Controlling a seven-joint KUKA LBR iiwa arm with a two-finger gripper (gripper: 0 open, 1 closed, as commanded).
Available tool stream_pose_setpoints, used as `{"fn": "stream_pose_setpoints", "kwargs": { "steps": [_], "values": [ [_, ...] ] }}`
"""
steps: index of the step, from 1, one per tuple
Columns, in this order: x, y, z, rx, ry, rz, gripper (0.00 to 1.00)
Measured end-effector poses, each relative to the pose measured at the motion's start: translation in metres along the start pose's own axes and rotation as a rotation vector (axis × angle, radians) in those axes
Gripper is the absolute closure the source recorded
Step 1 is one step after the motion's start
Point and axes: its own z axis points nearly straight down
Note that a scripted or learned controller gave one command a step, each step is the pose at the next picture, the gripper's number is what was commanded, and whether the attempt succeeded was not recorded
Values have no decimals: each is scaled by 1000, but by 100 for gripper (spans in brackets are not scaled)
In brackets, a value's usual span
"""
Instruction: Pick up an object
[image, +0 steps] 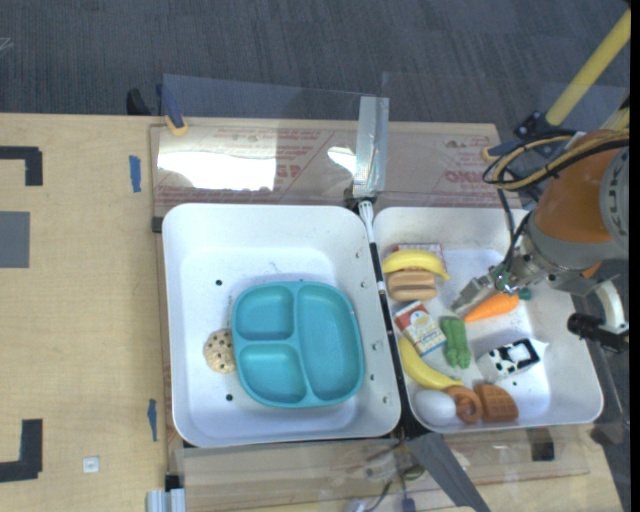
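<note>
My gripper (482, 291) reaches into the right bin (575, 405) from the right, low over its middle. An orange carrot (497, 308) lies directly beneath its tip, touching or nearly touching it. I cannot tell whether the carrot is gripped. To the left lie a yellow banana (415, 263), a hot dog bun (411, 285) and a small carton (421, 328). A green pickle (456, 343) lies just below the carrot. The grey arm with its orange band (578, 205) rises at the right.
The right bin's front holds a second banana (425, 367), a white egg (434, 406), brown pastry pieces (484, 402) and a black-and-white cow toy (512, 358). The left bin (200, 240) carries a teal divided plate (296, 343) with a cookie (219, 350) beside it.
</note>
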Motion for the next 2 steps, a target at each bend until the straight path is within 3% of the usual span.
{"fn": "stream_pose_setpoints", "kwargs": {
  "steps": [1,2],
  "values": [
    [12,-56,0,3,0,-20,0],
    [11,-53,-12,-4,-5,-20,100]
  ]
}}
